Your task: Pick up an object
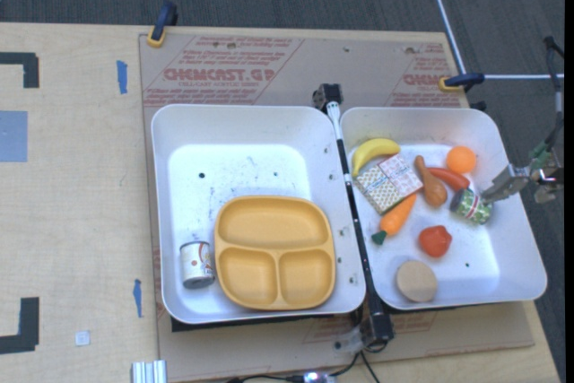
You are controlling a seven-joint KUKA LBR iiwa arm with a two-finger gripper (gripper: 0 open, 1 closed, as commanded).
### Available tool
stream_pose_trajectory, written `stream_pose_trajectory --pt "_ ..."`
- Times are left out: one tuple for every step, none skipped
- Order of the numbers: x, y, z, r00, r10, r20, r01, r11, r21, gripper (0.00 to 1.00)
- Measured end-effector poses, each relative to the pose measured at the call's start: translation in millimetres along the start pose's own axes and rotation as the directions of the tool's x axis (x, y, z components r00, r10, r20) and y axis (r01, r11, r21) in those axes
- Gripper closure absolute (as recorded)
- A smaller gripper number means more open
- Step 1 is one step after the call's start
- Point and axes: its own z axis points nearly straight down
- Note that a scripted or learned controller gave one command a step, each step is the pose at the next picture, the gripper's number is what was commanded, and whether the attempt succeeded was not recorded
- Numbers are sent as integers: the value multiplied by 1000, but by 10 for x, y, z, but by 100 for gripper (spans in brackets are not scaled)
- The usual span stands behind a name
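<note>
The gripper is seen low at the right bin's right edge, fingers splayed beside a small green can. The approach is judged underway; closing squarely around it is called for next.

Two white bins — smooth, moulded plastic look, faintly glossy, floor of the left one speckled with dark marks. Yellow divided plate: matt plastic, smooth. Small can with printed paper-like label, metallic rim. Banana, orange, carrot, tomato — toy plastic, slight sheen. Patterned card box, matt. Round tan disc, dull finish. Bench top pale wood grain, matt; brown protective sheet paper-like, printed red.
</note>
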Motion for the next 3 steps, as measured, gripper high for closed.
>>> stream_pose_trajectory --pt "140 -36 1412 1000 1 0 -1 1000 0 0" --pt "850 221 1883 1000 0 -1 0 1000 -4 0" --pt "841 231 1776 1000 2 2 -2 1000 -8 100"
